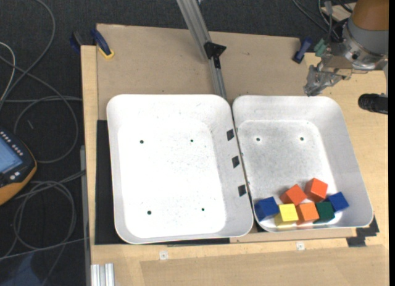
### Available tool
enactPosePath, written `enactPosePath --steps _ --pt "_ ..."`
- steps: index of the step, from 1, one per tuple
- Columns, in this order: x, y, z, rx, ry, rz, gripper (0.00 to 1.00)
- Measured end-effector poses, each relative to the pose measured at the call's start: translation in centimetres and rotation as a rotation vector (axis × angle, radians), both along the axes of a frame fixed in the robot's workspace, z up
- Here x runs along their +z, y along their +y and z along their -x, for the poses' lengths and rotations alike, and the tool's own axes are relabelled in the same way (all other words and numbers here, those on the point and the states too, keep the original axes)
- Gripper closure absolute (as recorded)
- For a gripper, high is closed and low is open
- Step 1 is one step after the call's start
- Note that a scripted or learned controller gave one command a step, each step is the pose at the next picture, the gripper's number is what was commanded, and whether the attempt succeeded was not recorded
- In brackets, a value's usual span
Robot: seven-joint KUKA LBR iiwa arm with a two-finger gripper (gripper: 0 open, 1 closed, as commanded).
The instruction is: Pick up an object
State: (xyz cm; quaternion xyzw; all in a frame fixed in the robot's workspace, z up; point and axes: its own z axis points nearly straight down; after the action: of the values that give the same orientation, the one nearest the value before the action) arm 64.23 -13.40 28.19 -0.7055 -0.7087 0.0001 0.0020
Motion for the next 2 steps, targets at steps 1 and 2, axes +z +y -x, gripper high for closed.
enactPosePath --steps 1,2 --pt "0.1 4.7 1.3 0.001 -0.001 0.000 1.00" --pt "0.5 9.8 2.0 0.002 -0.001 -0.001 1.00"
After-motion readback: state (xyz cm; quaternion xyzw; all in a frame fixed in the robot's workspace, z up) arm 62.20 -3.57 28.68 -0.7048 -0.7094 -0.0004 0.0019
